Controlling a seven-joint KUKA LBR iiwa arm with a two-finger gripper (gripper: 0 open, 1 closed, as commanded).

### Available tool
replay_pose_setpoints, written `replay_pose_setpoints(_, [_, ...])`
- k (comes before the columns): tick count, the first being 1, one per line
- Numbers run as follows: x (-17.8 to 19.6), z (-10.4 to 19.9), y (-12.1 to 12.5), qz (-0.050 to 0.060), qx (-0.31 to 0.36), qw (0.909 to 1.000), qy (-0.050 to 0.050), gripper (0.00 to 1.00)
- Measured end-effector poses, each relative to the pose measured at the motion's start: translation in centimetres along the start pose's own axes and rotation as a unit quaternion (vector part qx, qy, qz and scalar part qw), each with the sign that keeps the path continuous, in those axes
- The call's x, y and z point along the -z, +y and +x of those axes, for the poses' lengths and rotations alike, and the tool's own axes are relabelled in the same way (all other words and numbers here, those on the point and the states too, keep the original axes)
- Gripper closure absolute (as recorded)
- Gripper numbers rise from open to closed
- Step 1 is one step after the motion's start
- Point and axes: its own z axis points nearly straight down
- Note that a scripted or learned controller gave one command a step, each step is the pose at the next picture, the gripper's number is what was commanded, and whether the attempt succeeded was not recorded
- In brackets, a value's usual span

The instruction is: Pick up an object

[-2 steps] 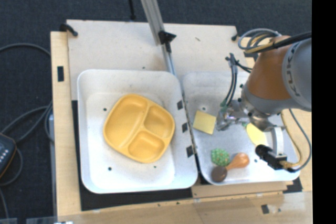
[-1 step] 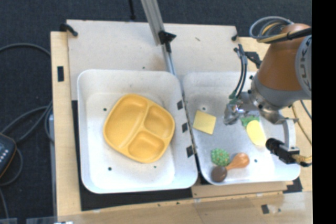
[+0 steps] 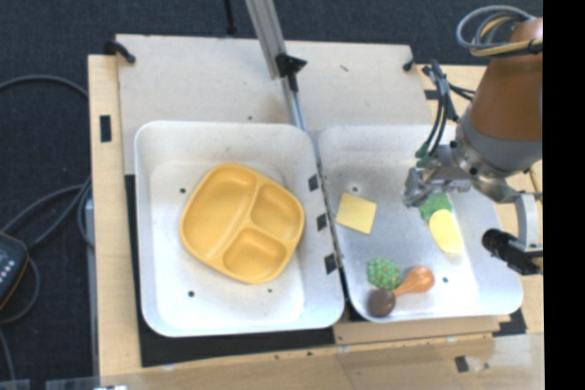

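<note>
Look at the right bin (image 3: 475, 283) on the table (image 3: 228, 78): your pincer (image 3: 422, 187) hangs low over its upper middle, and you cannot tell from this slanted view how it is set, since the wrist and cables crowd it. Nothing shows between its tips, so count it as carrying nothing. The nearest thing to pick is the yellow piece with the green end (image 3: 442, 221). It lies just beside the pincer, toward the near-right corner of the bin, with its long axis running from the green end by the pincer down and away to the yellow end. A grasp across that axis looks the better bet. The yellow square (image 3: 356, 214) lies to the pincer's left, near the bin's inner wall. The green lump (image 3: 383, 272) and the orange and brown piece (image 3: 400, 288) lie further off, by the front rim. The left bin (image 3: 155, 288) holds a yellow divided plate (image 3: 242, 222), well apart from the arm.
</note>
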Motion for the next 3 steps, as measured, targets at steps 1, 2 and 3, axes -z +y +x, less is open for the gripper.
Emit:
replay_pose_setpoints(1, [-0.5, 4.0, 1.2, 0.003, 0.001, 1.0000, 0.001, 1.00])
replay_pose_setpoints(2, [0.2, 9.0, 2.4, 0.003, 0.002, 1.0000, 0.002, 1.00])
replay_pose_setpoints(3, [0.7, 13.6, 3.7, 0.003, 0.002, 1.0000, 0.002, 1.00])
